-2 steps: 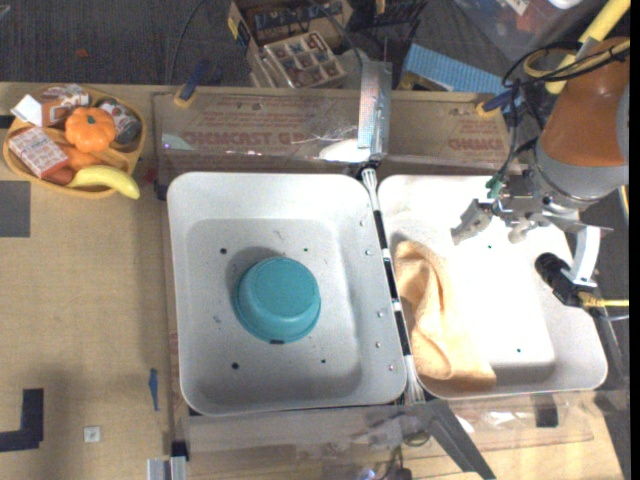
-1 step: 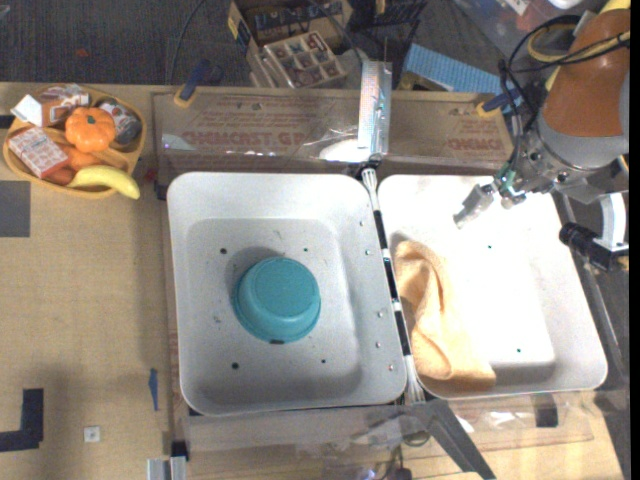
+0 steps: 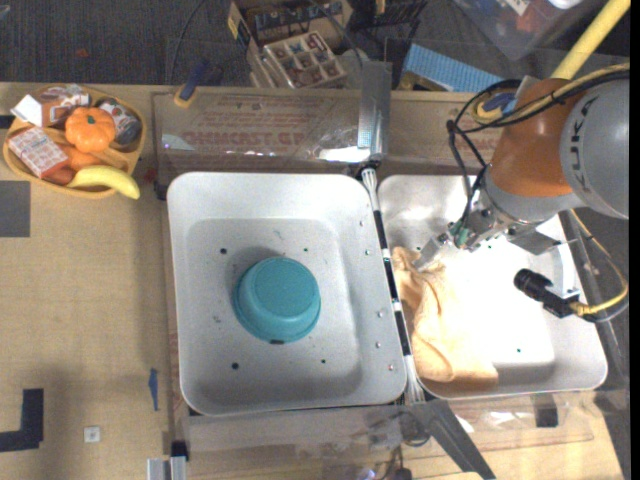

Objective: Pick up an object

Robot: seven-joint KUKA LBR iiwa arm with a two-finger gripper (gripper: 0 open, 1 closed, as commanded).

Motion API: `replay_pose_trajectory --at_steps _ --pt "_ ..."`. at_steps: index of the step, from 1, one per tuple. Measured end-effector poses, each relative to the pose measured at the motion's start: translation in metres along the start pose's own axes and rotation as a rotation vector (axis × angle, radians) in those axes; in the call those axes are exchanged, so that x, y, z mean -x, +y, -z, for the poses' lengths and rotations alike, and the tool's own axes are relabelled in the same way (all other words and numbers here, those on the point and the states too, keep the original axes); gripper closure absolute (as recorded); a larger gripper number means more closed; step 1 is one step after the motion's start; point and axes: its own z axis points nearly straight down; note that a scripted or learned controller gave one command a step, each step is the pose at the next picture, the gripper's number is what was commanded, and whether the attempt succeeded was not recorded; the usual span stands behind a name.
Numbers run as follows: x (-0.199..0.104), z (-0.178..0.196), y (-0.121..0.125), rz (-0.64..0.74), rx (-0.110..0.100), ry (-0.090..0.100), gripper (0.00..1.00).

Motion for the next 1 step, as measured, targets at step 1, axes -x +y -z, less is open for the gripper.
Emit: replay_pose_trajectory --at_steps 1 --pt "-0.0011 -0.0135 -0.0009 0.011 0.010 -0.005 0.00"
